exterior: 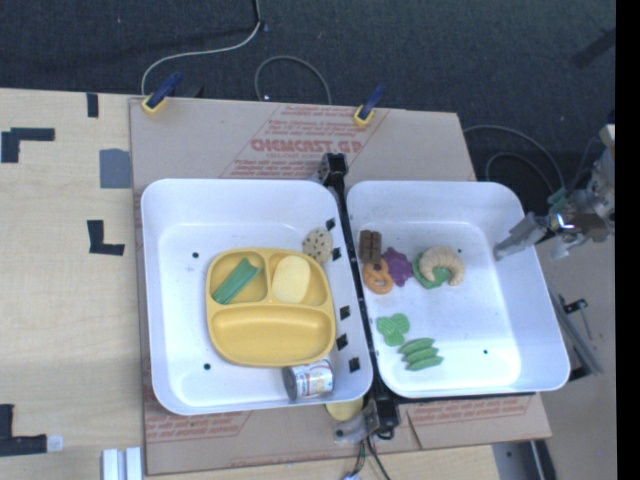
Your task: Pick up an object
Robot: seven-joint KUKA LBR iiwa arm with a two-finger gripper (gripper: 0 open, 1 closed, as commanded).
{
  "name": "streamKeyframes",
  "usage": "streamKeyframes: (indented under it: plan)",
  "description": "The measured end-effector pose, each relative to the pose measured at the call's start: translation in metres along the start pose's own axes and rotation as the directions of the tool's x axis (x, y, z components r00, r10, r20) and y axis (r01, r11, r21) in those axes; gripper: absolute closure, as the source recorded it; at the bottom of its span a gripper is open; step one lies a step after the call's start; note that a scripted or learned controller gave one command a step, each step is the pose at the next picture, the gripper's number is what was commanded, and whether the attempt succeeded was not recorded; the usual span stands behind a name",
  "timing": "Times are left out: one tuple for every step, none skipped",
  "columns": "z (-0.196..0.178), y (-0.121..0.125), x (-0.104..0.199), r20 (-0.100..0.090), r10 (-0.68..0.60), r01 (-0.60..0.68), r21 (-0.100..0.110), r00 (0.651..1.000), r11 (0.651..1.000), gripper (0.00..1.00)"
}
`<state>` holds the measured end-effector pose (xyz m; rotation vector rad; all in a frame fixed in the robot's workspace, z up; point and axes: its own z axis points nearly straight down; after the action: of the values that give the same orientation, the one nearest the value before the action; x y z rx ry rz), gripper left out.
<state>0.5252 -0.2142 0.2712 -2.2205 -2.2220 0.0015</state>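
The right bin (500,368) holds several toy foods: a brown chocolate bar (370,244), a ring donut (378,278), purple grapes (397,265), a tan roll with green filling (439,267), a green leafy piece (393,328) and a green pea pod (421,354). My gripper (520,236) hangs at the right bin's right rim, well to the right of the roll and apart from every item. Nothing shows in its grasp.
The left bin (170,268) holds a yellow divided plate (270,330) with a green piece (236,280) and a pale yellow piece (291,279). A speckled cookie (318,242) and a tin can (309,380) lie beside the plate. Cables run behind the bench.
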Motion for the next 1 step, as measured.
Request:
streamKeyframes:
  plan:
    - [0.1453, 0.0516, 0.0634, -0.004, -0.007, 0.007, 0.007, 1.000, 1.000, 0.00]
